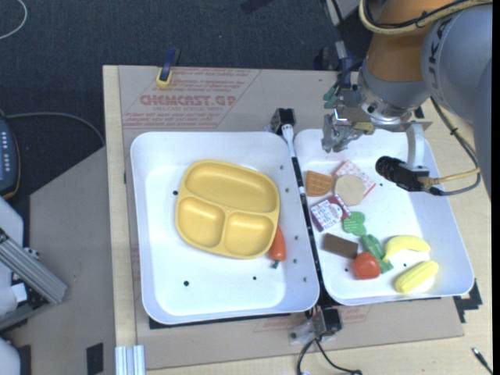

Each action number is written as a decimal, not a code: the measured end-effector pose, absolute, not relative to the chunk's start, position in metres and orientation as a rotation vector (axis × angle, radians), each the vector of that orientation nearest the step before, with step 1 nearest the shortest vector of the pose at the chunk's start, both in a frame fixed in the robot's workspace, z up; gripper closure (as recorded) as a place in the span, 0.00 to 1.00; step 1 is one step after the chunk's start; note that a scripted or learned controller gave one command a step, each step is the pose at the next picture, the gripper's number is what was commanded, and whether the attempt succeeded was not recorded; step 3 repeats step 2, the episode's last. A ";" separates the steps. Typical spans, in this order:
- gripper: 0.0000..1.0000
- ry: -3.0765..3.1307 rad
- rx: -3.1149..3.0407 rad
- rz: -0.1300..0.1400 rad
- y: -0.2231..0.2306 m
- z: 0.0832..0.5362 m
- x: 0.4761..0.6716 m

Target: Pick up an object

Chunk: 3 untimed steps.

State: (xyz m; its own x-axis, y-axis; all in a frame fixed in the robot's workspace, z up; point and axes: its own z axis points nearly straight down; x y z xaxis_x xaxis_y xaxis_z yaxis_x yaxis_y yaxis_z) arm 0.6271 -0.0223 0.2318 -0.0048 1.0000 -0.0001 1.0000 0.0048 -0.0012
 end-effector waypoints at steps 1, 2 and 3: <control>1.00 -2.219 -2.217 0.009 -0.025 0.229 0.621; 1.00 -2.217 -2.219 0.009 -0.037 0.219 0.627; 1.00 -2.217 -2.219 0.009 -0.037 0.219 0.627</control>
